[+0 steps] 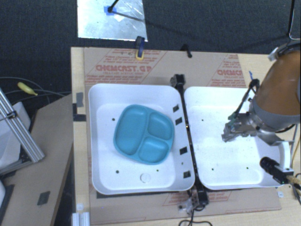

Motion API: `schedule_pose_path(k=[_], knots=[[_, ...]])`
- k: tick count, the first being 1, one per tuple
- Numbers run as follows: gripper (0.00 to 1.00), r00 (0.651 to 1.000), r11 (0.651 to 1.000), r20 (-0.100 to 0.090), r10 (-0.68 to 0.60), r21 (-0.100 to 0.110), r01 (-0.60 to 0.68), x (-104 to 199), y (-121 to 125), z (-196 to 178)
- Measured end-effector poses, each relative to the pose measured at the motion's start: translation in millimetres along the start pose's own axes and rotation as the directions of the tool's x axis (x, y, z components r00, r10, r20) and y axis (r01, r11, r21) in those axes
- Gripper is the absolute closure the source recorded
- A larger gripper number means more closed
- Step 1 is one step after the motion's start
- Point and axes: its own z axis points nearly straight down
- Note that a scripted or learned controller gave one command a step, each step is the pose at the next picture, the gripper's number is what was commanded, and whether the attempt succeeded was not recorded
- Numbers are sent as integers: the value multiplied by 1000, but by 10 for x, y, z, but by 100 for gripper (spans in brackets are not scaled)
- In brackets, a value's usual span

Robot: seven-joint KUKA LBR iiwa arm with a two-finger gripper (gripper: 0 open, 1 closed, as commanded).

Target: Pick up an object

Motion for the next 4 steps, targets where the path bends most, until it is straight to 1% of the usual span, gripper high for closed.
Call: schedule_pose_path(k=[1,2,3,4], knots=[[100,1000,1000,-1,-4,-3,4,613,21,-616],[100,1000,1000,-3,-9,5,9,1909,7,-414],[100,1000,1000,-1,1,2,-1,1829,23,-531],[100,1000,1000,3,7,10,-7,1899,288,1499]])
